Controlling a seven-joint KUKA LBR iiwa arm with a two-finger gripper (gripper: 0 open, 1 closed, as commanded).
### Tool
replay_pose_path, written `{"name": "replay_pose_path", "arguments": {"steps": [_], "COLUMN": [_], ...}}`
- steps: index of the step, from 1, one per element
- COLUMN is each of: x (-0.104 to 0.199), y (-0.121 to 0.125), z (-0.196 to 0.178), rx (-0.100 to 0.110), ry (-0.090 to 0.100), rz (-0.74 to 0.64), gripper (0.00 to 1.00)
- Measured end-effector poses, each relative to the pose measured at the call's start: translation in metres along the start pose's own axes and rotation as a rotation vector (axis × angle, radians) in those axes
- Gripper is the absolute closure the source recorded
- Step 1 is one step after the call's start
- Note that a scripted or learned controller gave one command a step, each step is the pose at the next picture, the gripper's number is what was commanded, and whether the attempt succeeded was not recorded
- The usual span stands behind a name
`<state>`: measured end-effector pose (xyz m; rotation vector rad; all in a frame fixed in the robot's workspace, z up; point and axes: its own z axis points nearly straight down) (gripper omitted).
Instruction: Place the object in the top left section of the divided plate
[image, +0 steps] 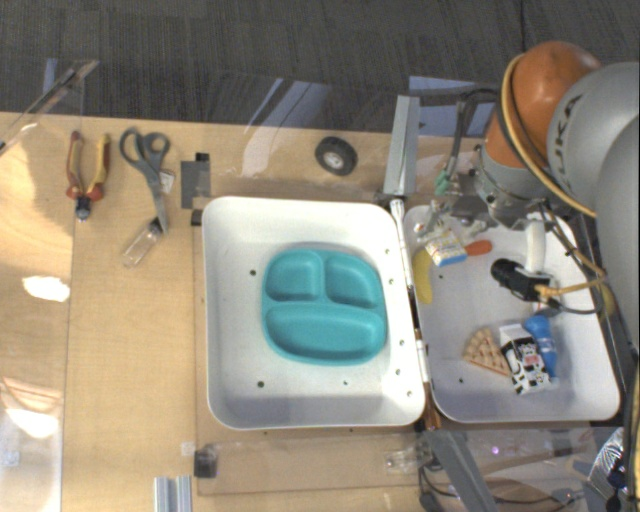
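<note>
Hand (447, 228) (fingers unclear) over cluttered right bin (590, 400), teal plate (325, 305) bare

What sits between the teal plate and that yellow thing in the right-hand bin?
In the camera view, just bare white floor of the left bin and the two bins' meeting rims lie between the plate and the yellow thing.

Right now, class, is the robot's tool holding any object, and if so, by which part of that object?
It cannot be told. The tool sits low over the upper left corner of the right white bin, amid small cluttered items, and no object shows clearly between its tips.
</note>
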<state>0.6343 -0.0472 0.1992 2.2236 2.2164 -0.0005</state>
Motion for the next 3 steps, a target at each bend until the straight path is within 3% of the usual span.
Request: {"name": "replay_pose_path", "arguments": {"steps": [1,2,3], "x": [0.099,0.177,0.177], "y": [-0.015,-0.009,-0.009], "z": [0.016,0.025,0.024], "rx": [-0.001,0.000,-0.001], "ry": [0.002,0.002,0.002], "rz": [-0.251,-0.307,-0.307], "gripper": [1.00,1.00,0.00]}}
